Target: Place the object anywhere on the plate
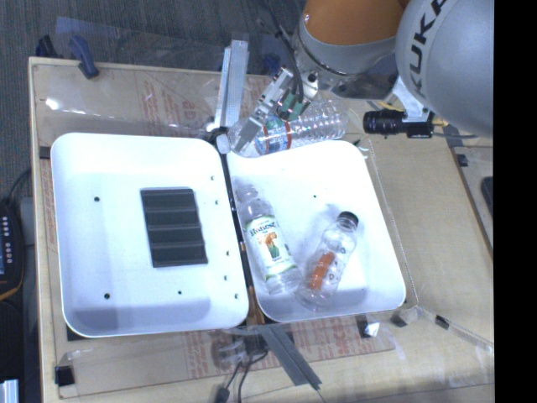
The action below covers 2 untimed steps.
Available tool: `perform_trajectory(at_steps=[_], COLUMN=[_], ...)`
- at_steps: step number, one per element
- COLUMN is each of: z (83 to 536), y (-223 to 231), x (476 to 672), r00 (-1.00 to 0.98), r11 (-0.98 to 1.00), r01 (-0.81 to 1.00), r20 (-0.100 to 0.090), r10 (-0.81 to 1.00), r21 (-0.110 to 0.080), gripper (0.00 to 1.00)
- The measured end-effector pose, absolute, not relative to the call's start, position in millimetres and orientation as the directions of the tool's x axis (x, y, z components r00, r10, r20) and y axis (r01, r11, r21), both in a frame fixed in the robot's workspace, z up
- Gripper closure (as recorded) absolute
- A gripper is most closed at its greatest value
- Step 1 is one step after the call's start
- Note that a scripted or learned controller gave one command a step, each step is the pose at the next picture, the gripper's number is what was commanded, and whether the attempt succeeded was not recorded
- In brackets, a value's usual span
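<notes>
Bottle sits between the fingers of my end effector, held above the far edge of the right bin. The dark plate lies in the left bin.

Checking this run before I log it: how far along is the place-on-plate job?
Done: a clear bottle is lifted at the right bin's far rim, apparently in the gripper. In hand: that carry. Left: the dark plate in the left bin is bare; two bottles lie in the right bin.
</notes>
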<state>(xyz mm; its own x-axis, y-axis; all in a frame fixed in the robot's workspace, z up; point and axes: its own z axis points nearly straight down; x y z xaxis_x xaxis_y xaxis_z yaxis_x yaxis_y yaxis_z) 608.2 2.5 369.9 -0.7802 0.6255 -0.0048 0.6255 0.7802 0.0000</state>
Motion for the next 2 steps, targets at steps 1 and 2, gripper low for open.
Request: perform_trajectory(at_steps=[1,2], z=[381,391], y=[3,3], x=[608.9,609.7], r00=[-0.783,-0.785], r11=[0.783,0.785], r01=[0.623,0.620], r20=[-0.007,-0.008], r10=[0.623,0.620], r21=[0.000,0.000], gripper=[1.00,1.00])
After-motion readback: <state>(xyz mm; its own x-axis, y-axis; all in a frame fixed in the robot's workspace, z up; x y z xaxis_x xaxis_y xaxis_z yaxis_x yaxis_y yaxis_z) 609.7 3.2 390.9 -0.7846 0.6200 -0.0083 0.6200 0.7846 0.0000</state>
